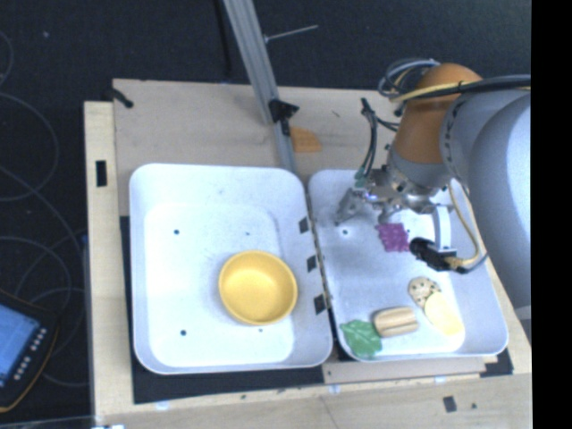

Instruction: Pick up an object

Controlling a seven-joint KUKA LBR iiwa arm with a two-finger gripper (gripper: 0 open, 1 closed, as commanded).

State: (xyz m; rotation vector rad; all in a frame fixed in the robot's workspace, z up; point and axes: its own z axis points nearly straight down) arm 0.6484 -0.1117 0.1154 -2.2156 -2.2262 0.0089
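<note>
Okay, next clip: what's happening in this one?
A grey arm with an orange band reaches in from the right, its end effector low over the far end of the right bin. A purple object lies just beside it, nothing visibly gripped. Nearer the front of that bin sit a green piece, a tan block and a pale yellow item. The left bin holds a yellow bowl.

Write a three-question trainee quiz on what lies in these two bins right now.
1. True or false: the yellow bowl sits in the left bin.
2. Which lies nearest the gripper? A) green object B) purple object C) tan cylinder
3. Fill in: the tan cylinder lies in the ___ bin.

Key: 1 true; 2 B; 3 right.
</note>
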